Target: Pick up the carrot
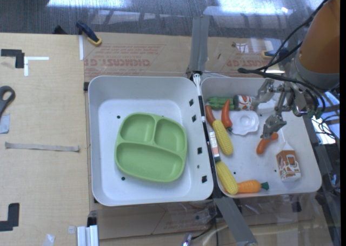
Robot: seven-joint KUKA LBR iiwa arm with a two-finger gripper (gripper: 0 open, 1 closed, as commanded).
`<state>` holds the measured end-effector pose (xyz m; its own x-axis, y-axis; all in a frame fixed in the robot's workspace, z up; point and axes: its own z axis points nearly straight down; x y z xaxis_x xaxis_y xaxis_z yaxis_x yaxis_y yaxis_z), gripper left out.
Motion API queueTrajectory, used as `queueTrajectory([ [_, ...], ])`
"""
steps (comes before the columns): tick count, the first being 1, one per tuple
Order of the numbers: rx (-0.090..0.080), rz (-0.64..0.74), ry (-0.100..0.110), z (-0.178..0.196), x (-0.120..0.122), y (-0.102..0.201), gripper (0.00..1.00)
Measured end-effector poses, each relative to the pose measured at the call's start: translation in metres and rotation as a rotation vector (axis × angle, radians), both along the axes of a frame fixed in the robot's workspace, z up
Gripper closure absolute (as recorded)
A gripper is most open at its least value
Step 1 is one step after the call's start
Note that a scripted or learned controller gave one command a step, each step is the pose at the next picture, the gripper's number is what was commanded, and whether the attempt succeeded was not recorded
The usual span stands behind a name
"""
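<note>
The carrot (248,186), orange with a small green top at its right end, lies flat near the front wall of the right bin (303,185), just right of a corn cob (226,177). My gripper (273,124) hangs over the middle right of that bin, well behind the carrot and apart from it. Its lowest part sits just above a short orange-red piece (265,144). The carrot lies free, with nothing touching it from above.
The right bin also holds a second corn cob (222,137), a red chili (227,114), a green vegetable (219,101), a small can (244,100), a white piece (244,122) and a small carton (287,165). A green divided plate (151,147) lies in the left bin (102,185).
</note>
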<state>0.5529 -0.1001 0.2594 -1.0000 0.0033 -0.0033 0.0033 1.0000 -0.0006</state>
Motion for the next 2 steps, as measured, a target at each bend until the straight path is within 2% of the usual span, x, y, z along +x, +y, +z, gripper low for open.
queueTrajectory([
  [1, 0.0, 0.023, 0.002, -0.067, -0.054, 0.034, 0.0],
  [2, 0.0, 0.018, 0.001, -0.147, -0.071, 0.006, 0.0],
])
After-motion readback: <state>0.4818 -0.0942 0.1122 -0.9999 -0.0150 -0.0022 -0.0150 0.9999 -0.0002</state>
